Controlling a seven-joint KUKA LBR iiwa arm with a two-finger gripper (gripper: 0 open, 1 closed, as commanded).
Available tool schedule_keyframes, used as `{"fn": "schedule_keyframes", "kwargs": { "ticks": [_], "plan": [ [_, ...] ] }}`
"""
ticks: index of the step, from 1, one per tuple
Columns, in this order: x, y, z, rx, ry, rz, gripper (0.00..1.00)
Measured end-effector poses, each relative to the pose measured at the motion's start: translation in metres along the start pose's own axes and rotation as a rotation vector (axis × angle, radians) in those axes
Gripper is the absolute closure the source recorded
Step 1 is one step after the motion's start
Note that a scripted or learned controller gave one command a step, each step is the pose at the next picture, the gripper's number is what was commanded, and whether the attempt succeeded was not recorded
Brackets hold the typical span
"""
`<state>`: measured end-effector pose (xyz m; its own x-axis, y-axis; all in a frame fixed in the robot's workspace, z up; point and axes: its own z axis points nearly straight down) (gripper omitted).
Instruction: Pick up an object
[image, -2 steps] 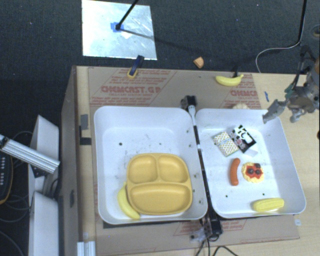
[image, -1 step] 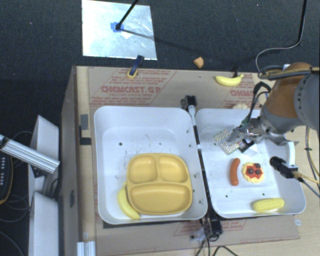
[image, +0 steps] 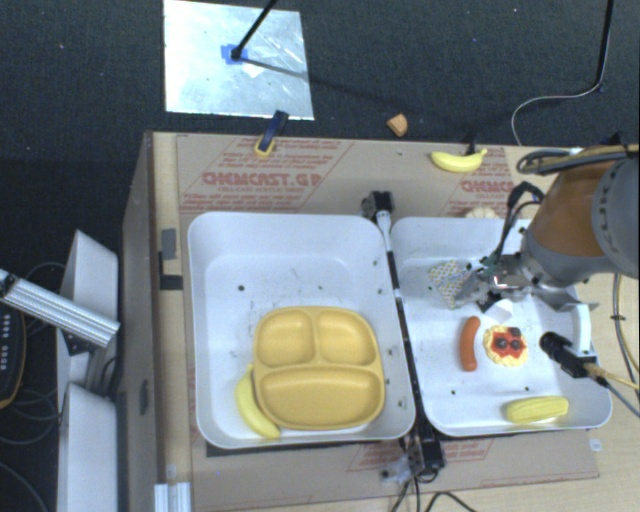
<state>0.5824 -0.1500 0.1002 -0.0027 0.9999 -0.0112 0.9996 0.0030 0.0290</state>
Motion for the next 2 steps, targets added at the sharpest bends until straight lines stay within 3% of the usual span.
{"fn": "schedule_keyframes", "kwargs": {
  "ticks": [1, 2],
  "plan": [
    [0.0464, -0.038, -0.0002, -0.011, -0.001, 0.001, 0.0],
    [0.0472, -0.0432, -0.0002, -0.023, -0.005, -0.001, 0.0]
  ]
}}
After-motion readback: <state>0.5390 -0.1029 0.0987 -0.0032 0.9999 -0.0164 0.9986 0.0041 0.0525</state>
